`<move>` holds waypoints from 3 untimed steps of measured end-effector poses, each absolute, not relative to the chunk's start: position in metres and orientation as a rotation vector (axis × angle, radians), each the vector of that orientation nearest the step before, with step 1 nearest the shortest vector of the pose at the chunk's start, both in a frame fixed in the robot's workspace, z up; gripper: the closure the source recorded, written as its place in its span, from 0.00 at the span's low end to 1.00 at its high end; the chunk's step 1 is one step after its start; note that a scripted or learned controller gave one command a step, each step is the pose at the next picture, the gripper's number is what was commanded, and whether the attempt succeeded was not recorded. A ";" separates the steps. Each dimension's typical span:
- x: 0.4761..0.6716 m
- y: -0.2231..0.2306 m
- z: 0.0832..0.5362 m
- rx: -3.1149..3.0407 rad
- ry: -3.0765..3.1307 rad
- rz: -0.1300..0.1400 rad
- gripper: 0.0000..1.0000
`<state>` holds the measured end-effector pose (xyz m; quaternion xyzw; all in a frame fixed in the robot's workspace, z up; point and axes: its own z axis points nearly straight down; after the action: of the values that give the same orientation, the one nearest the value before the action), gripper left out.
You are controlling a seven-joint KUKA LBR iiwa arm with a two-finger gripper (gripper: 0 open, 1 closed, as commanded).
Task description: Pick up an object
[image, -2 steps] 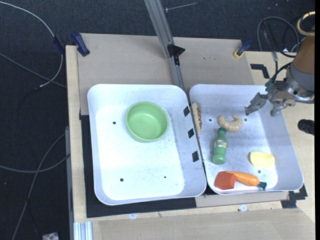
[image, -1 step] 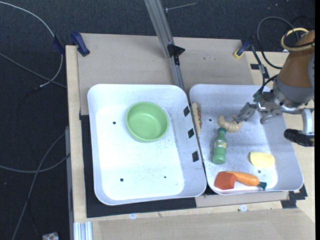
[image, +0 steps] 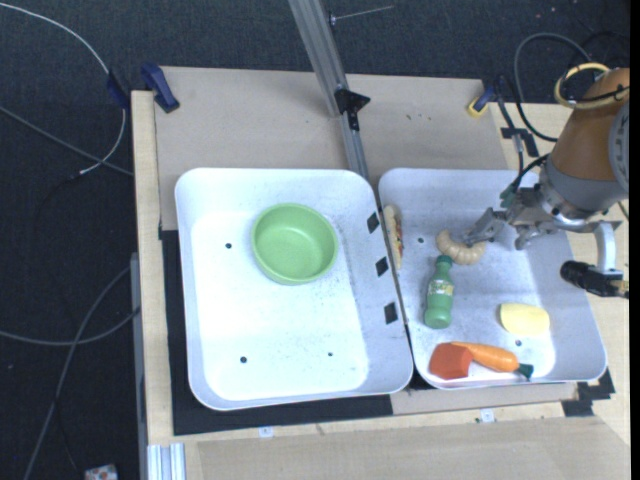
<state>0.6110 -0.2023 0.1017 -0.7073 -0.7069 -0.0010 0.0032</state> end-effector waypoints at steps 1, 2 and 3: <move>0.614 -0.202 0.117 -2.220 -2.224 -0.012 1.00; 0.619 -0.198 0.165 -2.224 -2.229 -0.008 1.00; 0.613 -0.192 0.221 -2.225 -2.230 -0.011 1.00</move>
<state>0.6134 -0.1919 0.2214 -0.7062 -0.7080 -0.0035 -0.0042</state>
